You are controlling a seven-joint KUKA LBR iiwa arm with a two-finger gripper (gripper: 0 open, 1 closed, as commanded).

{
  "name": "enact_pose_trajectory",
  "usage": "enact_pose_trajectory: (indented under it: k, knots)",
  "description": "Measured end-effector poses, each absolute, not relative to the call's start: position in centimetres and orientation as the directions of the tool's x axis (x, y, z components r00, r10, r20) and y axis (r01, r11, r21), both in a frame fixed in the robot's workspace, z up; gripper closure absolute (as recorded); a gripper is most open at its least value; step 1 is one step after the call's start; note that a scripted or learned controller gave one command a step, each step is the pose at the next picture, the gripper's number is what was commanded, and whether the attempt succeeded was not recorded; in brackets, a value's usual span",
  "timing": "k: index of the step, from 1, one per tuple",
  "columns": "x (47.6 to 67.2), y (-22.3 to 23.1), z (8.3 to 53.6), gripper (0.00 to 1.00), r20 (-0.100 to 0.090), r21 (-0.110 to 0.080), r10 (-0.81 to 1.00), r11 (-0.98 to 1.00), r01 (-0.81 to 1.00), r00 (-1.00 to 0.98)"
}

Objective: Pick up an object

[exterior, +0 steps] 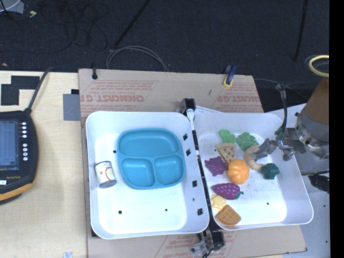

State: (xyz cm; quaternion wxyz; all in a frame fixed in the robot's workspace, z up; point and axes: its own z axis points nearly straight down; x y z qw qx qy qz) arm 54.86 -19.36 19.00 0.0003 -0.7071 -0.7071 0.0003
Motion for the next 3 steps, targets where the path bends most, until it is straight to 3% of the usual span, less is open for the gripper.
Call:
enact_pose_trajectory:
  k: [1, 2, 3]
  knots:
    - [56.6, -15.5, 10.2, 0.00, 0.003, -0.005, 1.000, 0.004, 1.000, -0.004]
    - [64.7, -9.7, 8.9, 0.00, 0.002, 0.004, 1.000, 0.007, 1.000, -0.007]
    - [64.3, -8.3, 8.7, 0.00, 0.001, -0.004, 1.000, 0.002, 1.000, -0.002]
